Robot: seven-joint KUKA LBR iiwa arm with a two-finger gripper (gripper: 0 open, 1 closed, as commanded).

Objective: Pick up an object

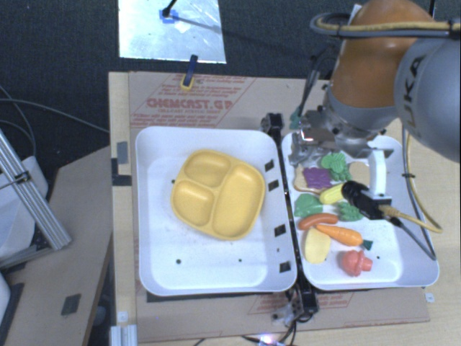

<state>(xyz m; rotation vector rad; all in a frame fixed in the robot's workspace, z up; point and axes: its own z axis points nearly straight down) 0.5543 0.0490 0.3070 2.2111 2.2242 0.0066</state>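
Inside left bin: yellow tray; right bin: toy vegetables.

Dark carpet floor; shiny metal sheet lying beyond bench.

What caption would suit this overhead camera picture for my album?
Robot arm reaching over the right bin of toy food, beside a yellow divided plate in the left bin.
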